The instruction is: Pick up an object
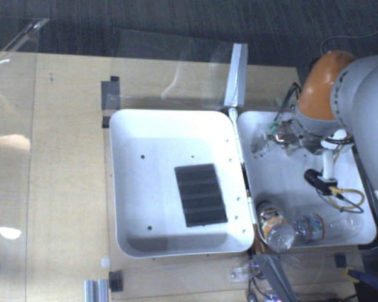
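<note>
My gripper point(268, 142) is low in the back left part of the right bin point(283, 187), close to the wall between the two bins. No object shows in it. A black ribbed rectangular pad point(201, 195) lies flat in the middle of the left bin point(138, 137). In the right bin's front left corner sit a small can with an orange and white label point(271, 216) and a clear plastic piece point(281, 236). Beside them, a clear plastic bottle with a bluish label point(314, 226) lies along the front wall.
The grey arm with its orange band point(319, 90) covers the right bin's back right side. A clear upright panel point(235, 74) stands behind the bins. Pale wooden bench point(50, 187) stretches to the left.
</note>
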Controlling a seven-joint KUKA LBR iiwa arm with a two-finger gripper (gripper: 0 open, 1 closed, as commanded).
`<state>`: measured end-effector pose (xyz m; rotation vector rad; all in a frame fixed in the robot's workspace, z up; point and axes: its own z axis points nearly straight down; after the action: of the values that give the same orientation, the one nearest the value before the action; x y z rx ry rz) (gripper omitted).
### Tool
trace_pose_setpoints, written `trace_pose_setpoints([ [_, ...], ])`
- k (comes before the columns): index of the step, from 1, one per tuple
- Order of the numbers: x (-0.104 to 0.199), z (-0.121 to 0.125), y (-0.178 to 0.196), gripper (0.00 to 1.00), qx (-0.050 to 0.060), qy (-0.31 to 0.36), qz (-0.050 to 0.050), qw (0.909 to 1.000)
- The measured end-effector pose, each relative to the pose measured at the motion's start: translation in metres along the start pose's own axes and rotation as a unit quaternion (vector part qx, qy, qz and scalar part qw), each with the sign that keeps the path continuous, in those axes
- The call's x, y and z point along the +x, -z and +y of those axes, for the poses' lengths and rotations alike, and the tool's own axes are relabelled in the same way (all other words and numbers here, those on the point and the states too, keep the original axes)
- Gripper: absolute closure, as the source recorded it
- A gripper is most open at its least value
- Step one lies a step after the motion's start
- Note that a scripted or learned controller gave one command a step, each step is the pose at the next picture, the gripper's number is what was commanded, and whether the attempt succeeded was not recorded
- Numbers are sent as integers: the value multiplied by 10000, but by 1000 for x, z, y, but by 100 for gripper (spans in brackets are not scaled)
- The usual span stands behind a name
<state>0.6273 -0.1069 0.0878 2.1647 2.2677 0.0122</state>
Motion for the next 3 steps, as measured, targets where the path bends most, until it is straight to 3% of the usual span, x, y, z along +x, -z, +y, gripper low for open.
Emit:
trace_pose_setpoints([
  [1,-63,-24,80,0,15,-873,-12,9962],
  [2,-42,-53,64,0,41,-1159,-8,9932],
  [3,-91,-9,160,0,11,-499,-16,9988],
])
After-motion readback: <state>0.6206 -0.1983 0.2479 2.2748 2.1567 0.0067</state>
